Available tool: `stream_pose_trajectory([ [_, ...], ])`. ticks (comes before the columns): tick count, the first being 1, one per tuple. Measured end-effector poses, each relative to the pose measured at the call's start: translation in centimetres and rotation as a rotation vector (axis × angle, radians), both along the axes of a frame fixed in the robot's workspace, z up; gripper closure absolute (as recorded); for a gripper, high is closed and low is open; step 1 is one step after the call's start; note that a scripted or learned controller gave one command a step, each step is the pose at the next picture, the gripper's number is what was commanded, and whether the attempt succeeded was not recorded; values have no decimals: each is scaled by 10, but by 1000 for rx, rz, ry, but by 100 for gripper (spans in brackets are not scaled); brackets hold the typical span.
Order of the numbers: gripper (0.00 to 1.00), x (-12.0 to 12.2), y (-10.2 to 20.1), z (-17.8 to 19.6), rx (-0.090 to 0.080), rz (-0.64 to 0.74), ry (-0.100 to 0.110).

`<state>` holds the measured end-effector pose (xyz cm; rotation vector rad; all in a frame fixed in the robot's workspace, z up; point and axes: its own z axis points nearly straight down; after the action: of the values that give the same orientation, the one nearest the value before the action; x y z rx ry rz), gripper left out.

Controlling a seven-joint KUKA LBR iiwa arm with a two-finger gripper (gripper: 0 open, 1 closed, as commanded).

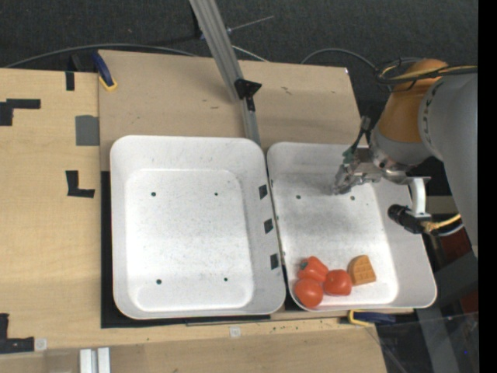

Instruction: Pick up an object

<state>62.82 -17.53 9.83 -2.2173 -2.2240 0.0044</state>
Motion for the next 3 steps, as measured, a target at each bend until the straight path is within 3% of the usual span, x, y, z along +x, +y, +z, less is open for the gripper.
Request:
stream_pose_trajectory([
  [3, 100, 6, 8, 141, 0, -1, -8],
])
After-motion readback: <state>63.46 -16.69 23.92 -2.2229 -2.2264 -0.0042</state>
